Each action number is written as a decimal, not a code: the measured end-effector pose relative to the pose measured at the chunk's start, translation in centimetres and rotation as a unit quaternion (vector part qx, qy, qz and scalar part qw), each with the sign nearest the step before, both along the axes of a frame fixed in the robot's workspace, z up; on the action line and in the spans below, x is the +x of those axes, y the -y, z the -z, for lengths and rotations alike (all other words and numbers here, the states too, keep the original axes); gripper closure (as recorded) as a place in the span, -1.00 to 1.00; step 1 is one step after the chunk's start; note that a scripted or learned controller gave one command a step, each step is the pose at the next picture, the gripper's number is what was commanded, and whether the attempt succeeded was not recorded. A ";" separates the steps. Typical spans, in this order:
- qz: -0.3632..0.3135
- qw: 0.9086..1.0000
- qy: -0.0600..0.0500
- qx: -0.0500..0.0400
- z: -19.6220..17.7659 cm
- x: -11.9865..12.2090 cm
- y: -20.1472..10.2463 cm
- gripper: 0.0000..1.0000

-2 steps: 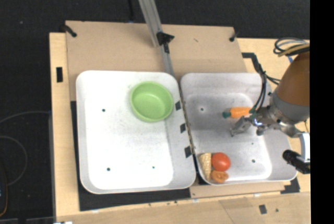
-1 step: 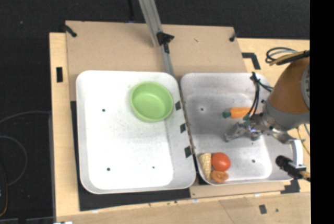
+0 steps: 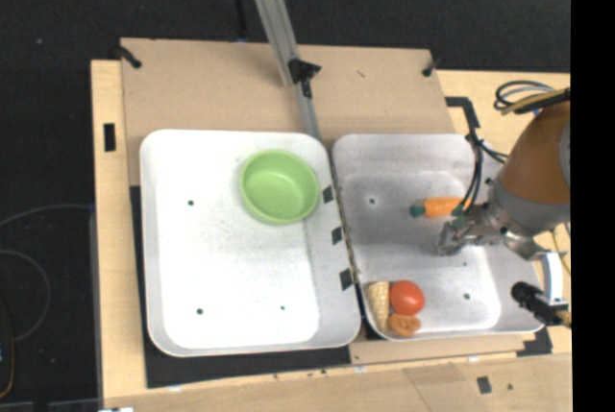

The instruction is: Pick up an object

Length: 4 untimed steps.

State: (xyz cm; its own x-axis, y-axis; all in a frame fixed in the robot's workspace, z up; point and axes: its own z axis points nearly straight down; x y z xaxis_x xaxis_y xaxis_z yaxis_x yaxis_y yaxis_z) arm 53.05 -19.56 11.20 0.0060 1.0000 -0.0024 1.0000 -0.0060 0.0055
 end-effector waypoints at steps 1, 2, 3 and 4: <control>-0.002 1.000 -0.002 0.000 -4.9 0.5 1.0 1.00; -0.004 1.000 0.000 0.000 -9.5 1.0 1.8 1.00; -0.005 1.000 0.000 0.000 -12.4 1.1 2.0 1.00; -0.006 1.000 -0.002 0.001 -11.8 -0.1 -3.4 1.00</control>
